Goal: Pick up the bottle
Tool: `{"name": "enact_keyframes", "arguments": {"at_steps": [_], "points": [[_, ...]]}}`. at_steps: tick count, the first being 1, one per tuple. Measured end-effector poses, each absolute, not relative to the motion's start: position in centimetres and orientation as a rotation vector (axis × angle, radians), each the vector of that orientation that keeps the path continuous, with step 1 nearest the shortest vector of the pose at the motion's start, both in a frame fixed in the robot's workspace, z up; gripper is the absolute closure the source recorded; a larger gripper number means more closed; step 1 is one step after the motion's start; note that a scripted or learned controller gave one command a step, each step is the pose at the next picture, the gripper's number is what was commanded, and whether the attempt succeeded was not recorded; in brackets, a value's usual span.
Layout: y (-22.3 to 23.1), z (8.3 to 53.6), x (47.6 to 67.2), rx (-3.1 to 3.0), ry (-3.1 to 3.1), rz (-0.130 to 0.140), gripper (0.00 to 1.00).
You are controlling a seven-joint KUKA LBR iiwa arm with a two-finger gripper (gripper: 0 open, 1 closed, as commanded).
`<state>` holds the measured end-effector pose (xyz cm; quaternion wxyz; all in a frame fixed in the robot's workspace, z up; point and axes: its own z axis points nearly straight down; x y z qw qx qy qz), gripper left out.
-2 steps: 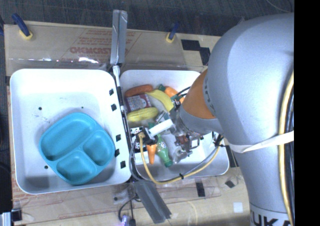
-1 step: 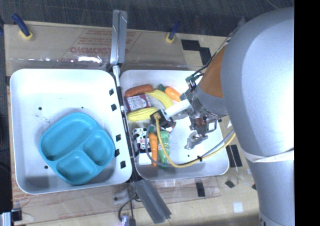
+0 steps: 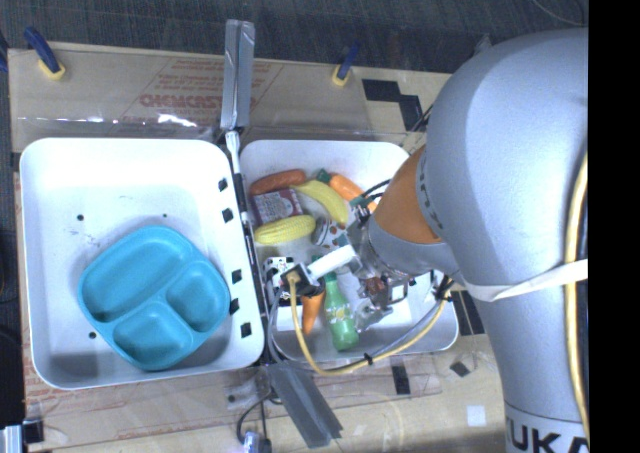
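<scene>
Crowding bottle [image 3: 340,319], arm [image 3: 500,181] overhead

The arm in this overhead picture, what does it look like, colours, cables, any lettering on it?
The arm is bulky and rounded, with a smooth light grey shell and an orange band above the wrist. Yellow cables and a black one loop around the wrist, and a pale strap crosses the grey body lower down. The white letters "UKA" show on the dark base at the bottom right corner. The gripper is a dark metal cluster.

The claw [image 3: 372,293] hangs over the right bin [image 3: 420,341], just beside the green bottle [image 3: 340,319].
</scene>
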<state>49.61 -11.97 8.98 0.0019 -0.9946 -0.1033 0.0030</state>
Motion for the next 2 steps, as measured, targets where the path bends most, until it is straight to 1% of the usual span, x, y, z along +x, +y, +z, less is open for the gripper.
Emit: {"name": "enact_keyframes", "arguments": {"at_steps": [1, 2], "points": [[-9.7, 10.6, 49.1, -3.090, -0.535, 0.007, 0.00], [-10.2, 19.2, 52.2, -3.121, -0.326, 0.006, 0.00]]}}
